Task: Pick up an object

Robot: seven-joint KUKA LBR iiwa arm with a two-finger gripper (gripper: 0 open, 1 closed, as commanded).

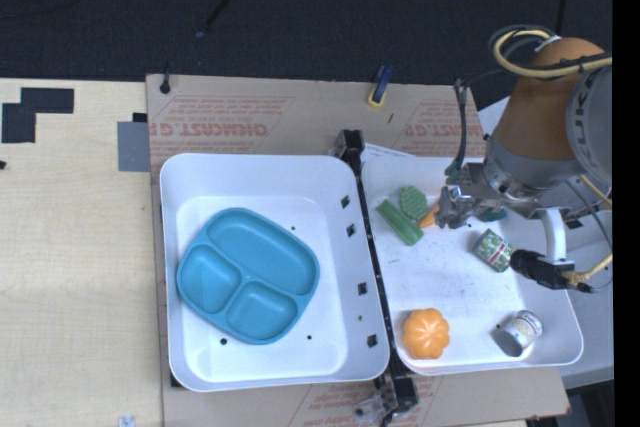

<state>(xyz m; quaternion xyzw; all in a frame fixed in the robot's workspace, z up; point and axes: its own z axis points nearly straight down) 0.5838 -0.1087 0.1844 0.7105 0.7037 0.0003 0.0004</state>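
The robot's metal two-finger hand (455, 208) hangs low over the upper part of the right white plastic bin (470, 360); whether it is spread or pressed together cannot be told. Just to its left lies a flat green ridged plastic toy (403, 216), its long axis running from upper right to lower left, with a small orange piece (428, 219) beside the hand. A small green-labelled can (492, 249) lies right of the hand. A round ribbed orange pumpkin-shaped toy (425, 333) and a silvery tin (518, 330) rest near the front. The left white bin (190, 355) holds a blue three-compartment plastic tray (248, 273).
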